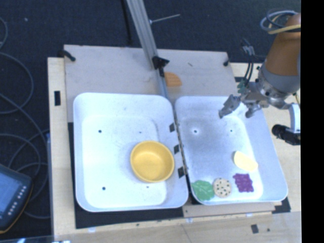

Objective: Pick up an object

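Observation:
The right bin point(212, 135) holds a pale yellow piece point(245, 161) near its right side. Along its front edge lie a green leafy piece point(203, 189), a round cookie point(221, 187) and a purple piece point(243, 182). A yellow bowl point(152, 161) sits in the left bin point(101, 146). My gripper point(238, 108) hangs over the far right part of the right bin, open, with nothing between its fingers. It is well behind the pale yellow piece.
A metal pole point(144, 32) slants up from between the bins at the back. A small orange thing point(172, 79) lies on the bench behind the bins. Cables run on the dark floor at left.

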Robot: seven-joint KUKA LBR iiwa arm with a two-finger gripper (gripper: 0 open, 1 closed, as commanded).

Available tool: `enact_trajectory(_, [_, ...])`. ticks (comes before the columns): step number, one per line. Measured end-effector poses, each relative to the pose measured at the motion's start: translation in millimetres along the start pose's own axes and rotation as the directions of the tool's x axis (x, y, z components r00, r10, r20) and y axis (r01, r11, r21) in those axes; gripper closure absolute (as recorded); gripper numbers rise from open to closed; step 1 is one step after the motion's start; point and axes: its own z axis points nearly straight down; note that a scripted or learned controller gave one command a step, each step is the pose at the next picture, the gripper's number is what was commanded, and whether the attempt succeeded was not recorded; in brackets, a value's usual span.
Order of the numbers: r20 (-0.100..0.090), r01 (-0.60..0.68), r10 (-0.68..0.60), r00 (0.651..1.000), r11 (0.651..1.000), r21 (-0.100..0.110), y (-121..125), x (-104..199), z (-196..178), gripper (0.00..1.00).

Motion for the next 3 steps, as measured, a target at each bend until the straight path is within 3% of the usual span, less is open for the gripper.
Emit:
enact_trajectory(1, [0.000,0.000,0.000,1.000,1.000,0.000,0.0,0.0,0.0,0.00])
enact_trajectory(3, [0.000,0.000,0.000,1.000,1.000,0.006,-2.7,5.3,120.0,0.00])
